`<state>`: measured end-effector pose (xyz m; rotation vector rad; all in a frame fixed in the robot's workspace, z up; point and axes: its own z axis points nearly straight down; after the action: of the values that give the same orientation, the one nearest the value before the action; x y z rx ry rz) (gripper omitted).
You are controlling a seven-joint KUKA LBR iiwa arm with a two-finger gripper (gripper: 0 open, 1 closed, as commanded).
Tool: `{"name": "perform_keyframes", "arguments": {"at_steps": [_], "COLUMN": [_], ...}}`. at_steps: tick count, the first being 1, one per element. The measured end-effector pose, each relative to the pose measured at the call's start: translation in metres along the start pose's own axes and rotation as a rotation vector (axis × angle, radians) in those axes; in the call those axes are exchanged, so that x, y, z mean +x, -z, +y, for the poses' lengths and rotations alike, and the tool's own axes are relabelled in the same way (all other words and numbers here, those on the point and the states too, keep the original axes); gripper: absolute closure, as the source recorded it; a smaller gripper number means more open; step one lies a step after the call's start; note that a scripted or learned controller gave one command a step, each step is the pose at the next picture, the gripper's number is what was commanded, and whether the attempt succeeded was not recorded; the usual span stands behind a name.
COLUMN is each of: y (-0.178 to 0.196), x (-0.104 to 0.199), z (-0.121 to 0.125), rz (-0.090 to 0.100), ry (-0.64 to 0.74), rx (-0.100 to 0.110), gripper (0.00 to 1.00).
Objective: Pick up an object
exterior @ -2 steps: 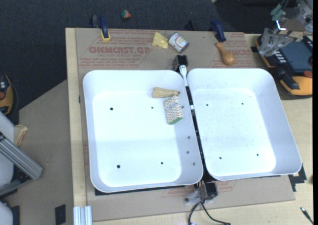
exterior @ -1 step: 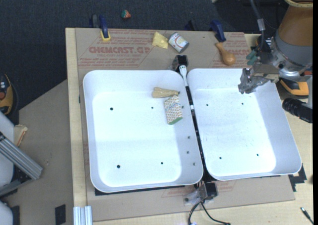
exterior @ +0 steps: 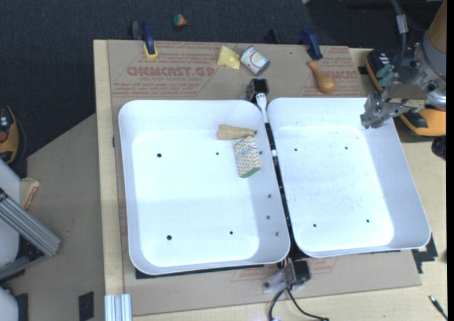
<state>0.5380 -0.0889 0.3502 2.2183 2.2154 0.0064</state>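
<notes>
Two objects lie in the left bin near its upper right corner: a tan wedge-shaped piece and, just below it, a small patterned green-and-white pouch. My gripper hangs over the upper right corner of the right bin, far to the right of both objects. Nothing shows between its fingers.
On the cardboard behind the bins lie a yellow wedge, a small white-and-grey can and a wooden-handled tool. Blue clamps hold the board's back edge. A black marker lies at the seam between the bins.
</notes>
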Motion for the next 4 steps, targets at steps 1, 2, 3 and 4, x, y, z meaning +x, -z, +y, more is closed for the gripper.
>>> {"name": "perform_keyframes", "arguments": {"at_steps": [1,2,3,4], "y": [0.013,-0.121,0.005,-0.065], "x": [-0.084,-0.059,-0.025,0.02], "z": [-0.024,-0.045,-0.01,-0.049], "rz": [-0.004,0.007,-0.001,0.005], "ry": [-0.007,0.001,0.008,0.005], "rx": [0.003,0.022,-0.009,0.016], "gripper": [1.0,1.0,1.0,1.0]}}
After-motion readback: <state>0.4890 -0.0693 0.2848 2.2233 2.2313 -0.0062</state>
